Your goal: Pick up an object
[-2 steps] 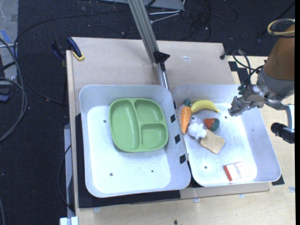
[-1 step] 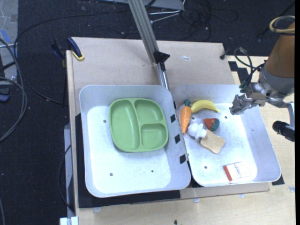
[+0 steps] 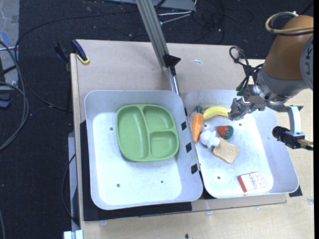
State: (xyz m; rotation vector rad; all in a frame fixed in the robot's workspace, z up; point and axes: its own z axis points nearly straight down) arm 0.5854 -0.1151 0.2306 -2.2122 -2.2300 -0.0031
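Fingers (image 3: pixel 236 110) are hanging just beside the banana's (image 3: pixel 215 113) right end in the right bin (image 3: pixel 279 178); I cannot tell whether they are spread. They could be sliding off its round skin and bumping the strawberry (image 3: pixel 225 131)

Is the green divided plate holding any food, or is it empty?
Empty: the green plate shows three bare compartments in the left bin.

green tray (image 3: pixel 148 132) | yellow banana (image 3: pixel 215 112) | orange carrot (image 3: pixel 197 126) | white bins (image 3: pixel 99 183)
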